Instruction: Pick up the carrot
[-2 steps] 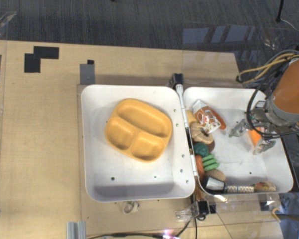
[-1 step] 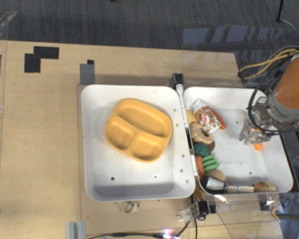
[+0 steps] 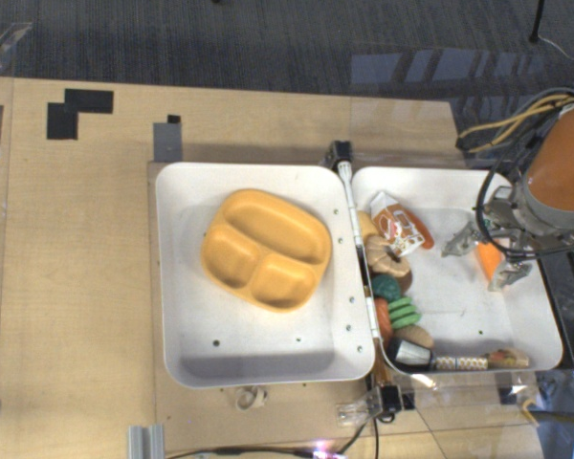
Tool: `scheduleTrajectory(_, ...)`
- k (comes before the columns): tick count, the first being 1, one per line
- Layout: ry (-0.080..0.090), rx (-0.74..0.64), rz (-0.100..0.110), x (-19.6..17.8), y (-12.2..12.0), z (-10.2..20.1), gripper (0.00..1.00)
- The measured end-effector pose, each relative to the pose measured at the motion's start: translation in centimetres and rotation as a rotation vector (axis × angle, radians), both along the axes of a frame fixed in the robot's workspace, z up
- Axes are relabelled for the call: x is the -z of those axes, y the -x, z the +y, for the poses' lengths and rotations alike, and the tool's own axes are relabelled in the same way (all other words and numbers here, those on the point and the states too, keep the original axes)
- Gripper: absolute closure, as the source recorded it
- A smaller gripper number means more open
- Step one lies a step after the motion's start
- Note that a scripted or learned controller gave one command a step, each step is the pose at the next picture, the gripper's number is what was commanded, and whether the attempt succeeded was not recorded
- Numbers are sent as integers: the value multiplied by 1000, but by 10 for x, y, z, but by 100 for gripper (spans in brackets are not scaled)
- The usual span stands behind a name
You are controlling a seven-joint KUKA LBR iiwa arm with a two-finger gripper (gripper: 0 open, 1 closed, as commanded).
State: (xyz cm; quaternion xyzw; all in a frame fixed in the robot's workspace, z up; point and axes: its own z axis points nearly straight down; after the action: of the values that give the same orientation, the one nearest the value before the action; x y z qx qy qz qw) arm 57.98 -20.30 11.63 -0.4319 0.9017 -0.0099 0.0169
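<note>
In the right bin (image 3: 545,338), the carrot (image 3: 487,259) sits between the fingers of the hand (image 3: 488,256), which are closed on it. It looks light, stiff and smooth, so a grip across its thick middle should slip least.

- The grey two-finger gripper (image 3: 488,256) hangs over the right shallow white bin (image 3: 459,191), near its right edge, with the small orange carrot (image 3: 487,258) between its fingers.
- A heap of small toy foods (image 3: 394,285) lies along that bin's left edge.
- A yellow three-compartment plastic plate (image 3: 265,248) sits in the middle of the left shallow white bin (image 3: 191,352).
</note>
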Motion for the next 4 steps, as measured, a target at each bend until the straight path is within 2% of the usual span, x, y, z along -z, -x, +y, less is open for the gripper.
scheduleTrajectory(1, 1, -86, 25, 28, -3, -2, 0)
scheduleTrajectory(2, 3, -85, 12, 13, -8, -2, 100)
scheduleTrajectory(3, 2, -85, 13, 13, -7, -1, 0)
scheduleTrajectory(4, 4, -83, 1, 0, -11, -1, 100)
